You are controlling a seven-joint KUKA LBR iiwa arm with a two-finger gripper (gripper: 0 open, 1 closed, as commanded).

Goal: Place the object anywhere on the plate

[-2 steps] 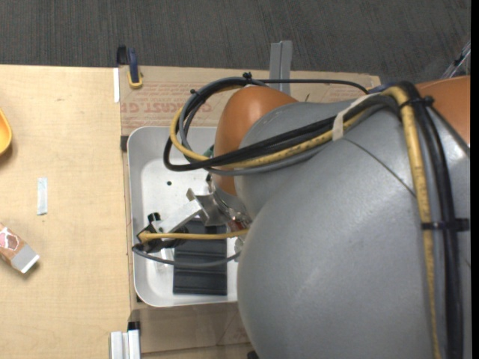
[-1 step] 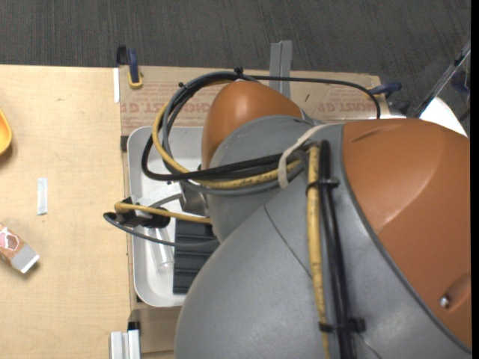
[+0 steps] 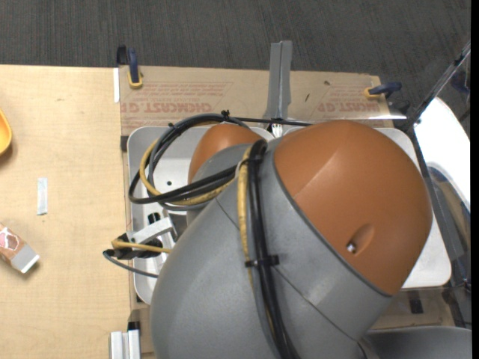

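We cannot tell the claw's state; the arm hides it. Below lie white bins on a wooden worktop, dark carpet beyond.

A: What takes up the middle?

B: The grey arm, very close to the lens, with its big orange dome over the right bin. Black and yellow cables loop off its left side.

A: And the left bin?

B: Mostly covered; a strip of white wall shows at its left edge.

A: Anything on the worktop?

B: A small white strip lies well left of the bins. A reddish packet sits near the left edge, and an orange thing is cut off above it. Cardboard lies behind the bins, held by clamps.
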